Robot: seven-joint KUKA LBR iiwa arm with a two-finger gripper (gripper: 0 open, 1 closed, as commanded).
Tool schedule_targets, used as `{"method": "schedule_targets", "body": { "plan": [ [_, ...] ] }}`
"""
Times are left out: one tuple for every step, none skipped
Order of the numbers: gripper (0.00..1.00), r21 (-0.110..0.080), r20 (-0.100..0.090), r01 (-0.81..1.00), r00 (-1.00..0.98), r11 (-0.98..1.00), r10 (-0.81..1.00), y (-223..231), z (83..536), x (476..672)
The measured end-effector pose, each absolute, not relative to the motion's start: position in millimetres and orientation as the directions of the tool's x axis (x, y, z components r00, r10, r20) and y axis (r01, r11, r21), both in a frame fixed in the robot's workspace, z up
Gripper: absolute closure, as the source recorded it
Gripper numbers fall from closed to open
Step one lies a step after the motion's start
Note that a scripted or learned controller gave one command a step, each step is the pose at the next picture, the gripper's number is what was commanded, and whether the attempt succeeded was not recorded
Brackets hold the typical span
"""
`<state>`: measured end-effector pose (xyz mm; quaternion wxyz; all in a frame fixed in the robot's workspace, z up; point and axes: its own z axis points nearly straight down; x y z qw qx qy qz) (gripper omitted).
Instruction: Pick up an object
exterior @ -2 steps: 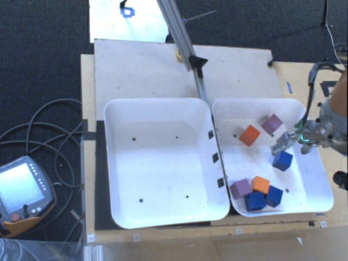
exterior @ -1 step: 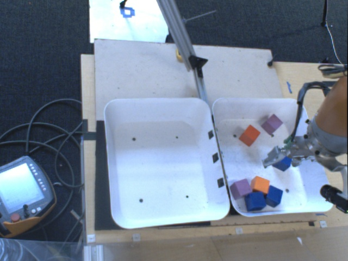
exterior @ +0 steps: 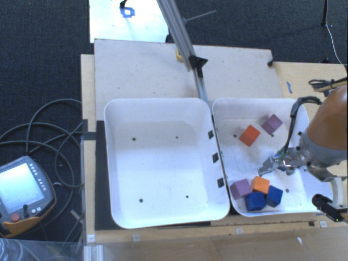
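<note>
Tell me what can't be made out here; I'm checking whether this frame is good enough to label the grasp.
- Gripper, camera view: small and blurred, so open or shut can't be told.
- Arm: cut off by the right edge.
- Blue cubes in the right bin: partly hidden by the orange cube on top.
- Pendant: screen glare, text too small.

A handheld control pendant (exterior: 23, 192) with a lit screen is seen on the dark floor at the lower left, and black cables (exterior: 51, 132) are looped just above it. A metal pole (exterior: 176, 29) is slanted across the pale board (exterior: 136, 69) behind the bins. A small yellow item (exterior: 178, 53), perhaps a clip, is seen beside the pole.
</note>
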<state>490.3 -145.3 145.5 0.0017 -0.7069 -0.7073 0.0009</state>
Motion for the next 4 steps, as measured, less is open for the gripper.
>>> {"method": "schedule_targets", "body": {
  "plan": [
    [0.00,0.003,0.001,1.000,-0.003,0.003,1.000,-144.6,95.2,492.2],
    [1.00,0.006,0.000,1.000,-0.004,0.004,1.000,-145.3,107.9,492.9],
    [1.00,0.006,-0.002,1.000,-0.004,0.004,1.000,-147.1,152.0,490.5],
    [1.00,0.007,-0.002,1.000,-0.005,0.005,1.000,-144.3,196.5,489.4]
  ]
}}
